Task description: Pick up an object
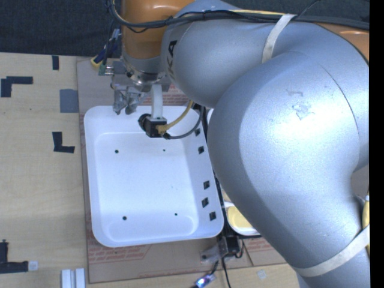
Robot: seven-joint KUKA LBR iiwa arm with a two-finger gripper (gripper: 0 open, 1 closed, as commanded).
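My gripper [125, 107] hangs over the far rim of the left white bin [99, 179], near its back left corner. Its two grey fingers [130, 102] point down and stand close together, with nothing visible between them. A white bar with a black tip [153, 126] and a yellow cable hangs beside them to the right, over the bin's back edge. A pale yellow object [240, 222] peeks out in the right bin, mostly hidden under the arm. The left bin's floor shows only small black dots.
The big grey arm [288, 137] with its orange band [150, 11] covers the right half of the scene and most of the right bin. Black tape marks [60, 143] lie on the wooden bench to the left. Small black clips [206, 201] line the left bin's right wall.
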